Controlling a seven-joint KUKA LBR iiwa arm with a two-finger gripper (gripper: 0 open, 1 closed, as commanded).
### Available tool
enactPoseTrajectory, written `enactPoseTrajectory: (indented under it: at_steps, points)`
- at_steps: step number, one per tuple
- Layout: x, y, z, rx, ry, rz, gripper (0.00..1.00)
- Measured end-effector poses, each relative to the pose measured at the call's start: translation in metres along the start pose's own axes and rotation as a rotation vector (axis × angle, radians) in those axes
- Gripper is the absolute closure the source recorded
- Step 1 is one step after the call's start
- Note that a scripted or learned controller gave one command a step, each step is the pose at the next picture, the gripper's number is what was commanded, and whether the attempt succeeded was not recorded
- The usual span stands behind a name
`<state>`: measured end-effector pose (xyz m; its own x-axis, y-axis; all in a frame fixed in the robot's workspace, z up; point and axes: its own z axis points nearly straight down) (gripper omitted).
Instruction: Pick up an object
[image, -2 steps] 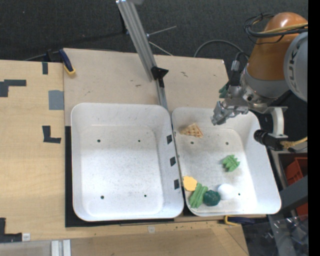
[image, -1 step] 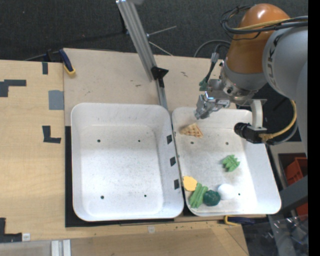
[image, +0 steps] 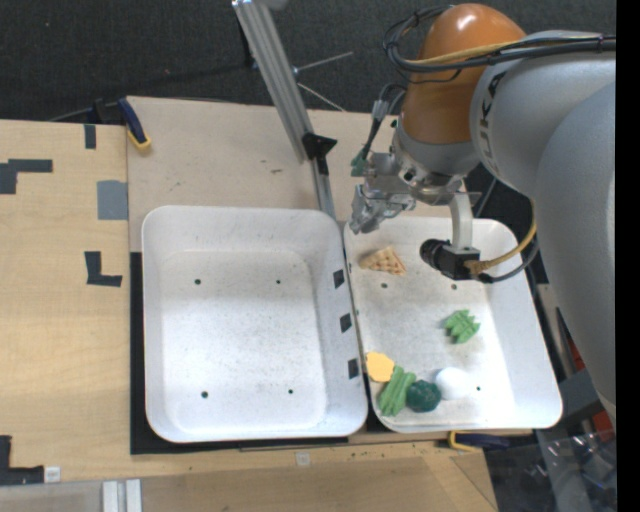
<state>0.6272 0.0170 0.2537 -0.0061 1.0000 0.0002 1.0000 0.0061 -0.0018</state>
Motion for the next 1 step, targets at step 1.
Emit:
enactPoseTrajectory:
  at_steps: [1]
  points:
    - [0.0498,0.0174,0.015,0.0,0.0,0.0,1.0]
